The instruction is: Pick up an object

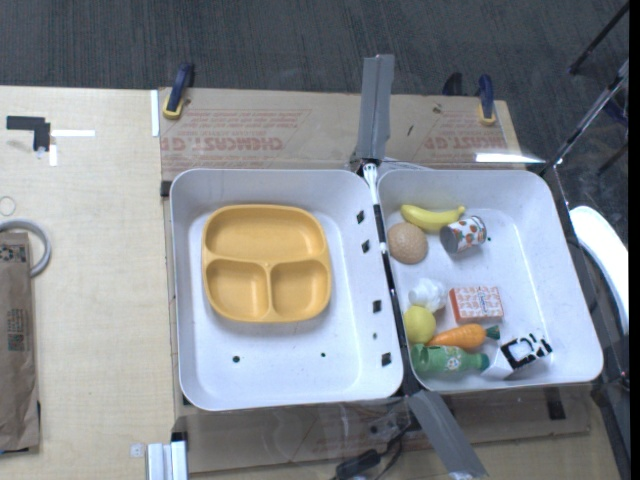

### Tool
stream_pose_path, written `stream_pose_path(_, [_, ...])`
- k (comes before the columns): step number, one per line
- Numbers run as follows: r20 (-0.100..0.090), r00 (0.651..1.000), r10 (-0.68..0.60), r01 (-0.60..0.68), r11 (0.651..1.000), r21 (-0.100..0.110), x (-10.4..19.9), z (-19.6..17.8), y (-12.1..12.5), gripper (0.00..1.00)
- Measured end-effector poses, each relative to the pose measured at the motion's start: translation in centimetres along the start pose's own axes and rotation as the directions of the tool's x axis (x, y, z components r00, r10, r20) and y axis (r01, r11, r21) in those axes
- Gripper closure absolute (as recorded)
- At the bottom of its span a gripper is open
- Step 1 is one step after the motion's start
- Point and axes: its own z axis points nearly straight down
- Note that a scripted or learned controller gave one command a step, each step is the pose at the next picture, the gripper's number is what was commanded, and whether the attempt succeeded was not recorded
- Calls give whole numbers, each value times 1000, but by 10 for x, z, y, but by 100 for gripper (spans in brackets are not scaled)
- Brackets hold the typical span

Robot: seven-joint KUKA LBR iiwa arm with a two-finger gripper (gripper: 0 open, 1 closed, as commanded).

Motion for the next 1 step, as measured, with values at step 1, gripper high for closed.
stream_pose_path(1, [-37, 947, -319, 319, 948, -17, -9, 120, -29, 100])
